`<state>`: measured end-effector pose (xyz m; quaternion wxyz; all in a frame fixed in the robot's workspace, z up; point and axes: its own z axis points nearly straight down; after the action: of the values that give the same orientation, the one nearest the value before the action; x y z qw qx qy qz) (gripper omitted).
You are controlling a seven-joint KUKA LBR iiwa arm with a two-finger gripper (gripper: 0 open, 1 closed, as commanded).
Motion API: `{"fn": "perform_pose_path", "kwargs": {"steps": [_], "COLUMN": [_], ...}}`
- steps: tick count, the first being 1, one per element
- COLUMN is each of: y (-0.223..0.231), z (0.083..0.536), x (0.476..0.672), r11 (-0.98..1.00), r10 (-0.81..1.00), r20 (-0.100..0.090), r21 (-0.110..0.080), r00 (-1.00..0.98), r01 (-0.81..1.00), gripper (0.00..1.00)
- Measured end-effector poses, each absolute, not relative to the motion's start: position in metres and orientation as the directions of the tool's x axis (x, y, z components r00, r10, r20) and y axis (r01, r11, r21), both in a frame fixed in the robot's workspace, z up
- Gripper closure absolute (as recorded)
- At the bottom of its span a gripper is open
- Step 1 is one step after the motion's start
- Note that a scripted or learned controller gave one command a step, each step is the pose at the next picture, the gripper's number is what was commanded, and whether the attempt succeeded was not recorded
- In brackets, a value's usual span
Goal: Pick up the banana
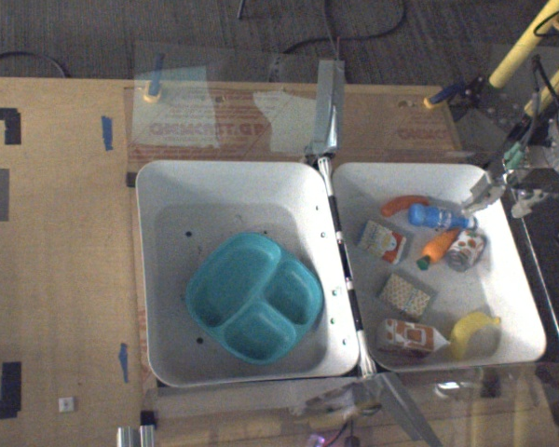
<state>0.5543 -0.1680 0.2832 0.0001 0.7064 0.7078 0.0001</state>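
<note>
One approach step remains: gripper, finger state unclear, sits upper right; it must descend to the lower-right banana.

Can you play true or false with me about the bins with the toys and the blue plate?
1. The banana lies in the right bin. True.
2. The teal divided plate is in the same bin as the banana. False: it sits in the left bin.
3. The tool is touching the banana. False: the tool is at the far side of the right bin, near the blue bottle, and the banana lies at the near side.
4. A toy carrot lies beside a small can. True.
5. The banana rests on top of the plate. False: it lies on the bin floor.
</note>
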Motion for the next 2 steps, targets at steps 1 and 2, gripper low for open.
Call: {"fn": "perform_pose_path", "kwargs": {"steps": [1, 2], "y": [-0.179, -0.206], "z": [0.151, 0.088], "x": [0.479, 0.482], "r11": [0.093, 0.174], "r10": [0.996, 0.985], "r20": [0.0, -0.002], "r21": [0.001, 0.007], "r00": [-0.093, -0.174], "r01": [0.996, 0.985], "gripper": [0.0, 0.0]}}
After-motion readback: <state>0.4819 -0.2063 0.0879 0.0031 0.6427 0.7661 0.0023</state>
